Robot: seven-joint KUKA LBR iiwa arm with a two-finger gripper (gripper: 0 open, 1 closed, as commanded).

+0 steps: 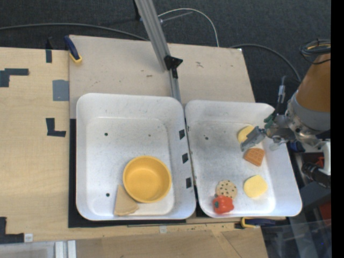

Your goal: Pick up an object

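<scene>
Right now the gripper (257, 137) sits at the right side of the frame, low over the right bin (215, 114). It is just beside a small yellow piece (245, 133) and just above an orange wedge (255, 156). I cannot tell how far apart the fingers are, and I cannot tell if they have hold of anything. The grey metal there blurs into the toys.

The things to pick from are mostly in the right bin. The yellow piece and the orange wedge lie in its upper right part, close to the arm. A round cookie (226, 188), a red toy with a green bit (223, 204) and a yellow lump (255, 186) lie near its bottom edge.

What could go wrong? The yellow piece and the orange wedge lie very near each other, so I think the fingers could push one away while going for the other. They also lie close to the bin's right wall, so a finger could bump the wall. A small round toy could slip out as the arm lifts.

Now the count. Two white bins rest on the surface. The left bin (94, 112) has one yellow bowl (147, 178) and one tan triangle piece (124, 204), touching the bowl. The right bin has five small toys.
</scene>
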